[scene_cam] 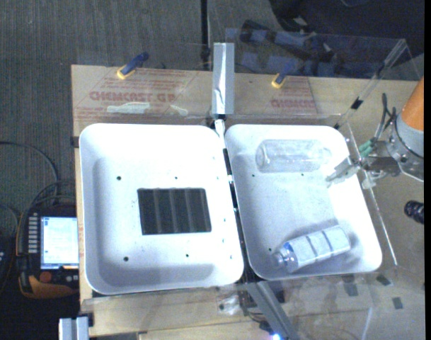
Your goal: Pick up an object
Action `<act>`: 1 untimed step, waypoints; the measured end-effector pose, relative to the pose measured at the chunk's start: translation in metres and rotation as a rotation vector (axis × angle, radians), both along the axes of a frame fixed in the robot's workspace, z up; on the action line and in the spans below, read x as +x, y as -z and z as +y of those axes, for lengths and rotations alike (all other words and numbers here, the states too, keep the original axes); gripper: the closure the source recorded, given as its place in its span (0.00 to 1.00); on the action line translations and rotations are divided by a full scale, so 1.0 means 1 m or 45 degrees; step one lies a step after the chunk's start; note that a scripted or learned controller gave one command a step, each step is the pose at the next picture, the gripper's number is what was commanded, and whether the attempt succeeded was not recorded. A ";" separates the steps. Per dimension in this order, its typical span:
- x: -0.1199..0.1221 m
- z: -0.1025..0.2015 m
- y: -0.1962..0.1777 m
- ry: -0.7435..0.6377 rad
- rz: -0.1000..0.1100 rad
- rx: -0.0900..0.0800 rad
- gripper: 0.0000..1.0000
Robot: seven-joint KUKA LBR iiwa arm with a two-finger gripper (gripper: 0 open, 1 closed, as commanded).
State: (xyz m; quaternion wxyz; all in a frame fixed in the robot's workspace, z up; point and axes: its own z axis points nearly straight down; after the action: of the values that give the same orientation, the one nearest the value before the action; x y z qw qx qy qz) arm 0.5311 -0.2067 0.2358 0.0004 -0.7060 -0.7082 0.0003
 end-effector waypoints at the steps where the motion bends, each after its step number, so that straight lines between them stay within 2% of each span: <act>1: -0.027 0.004 0.059 -0.140 -0.001 0.000 0.00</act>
State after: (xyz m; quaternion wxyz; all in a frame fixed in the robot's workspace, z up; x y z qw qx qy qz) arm 0.5043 -0.2026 0.1772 0.0002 -0.6662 -0.7458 0.0001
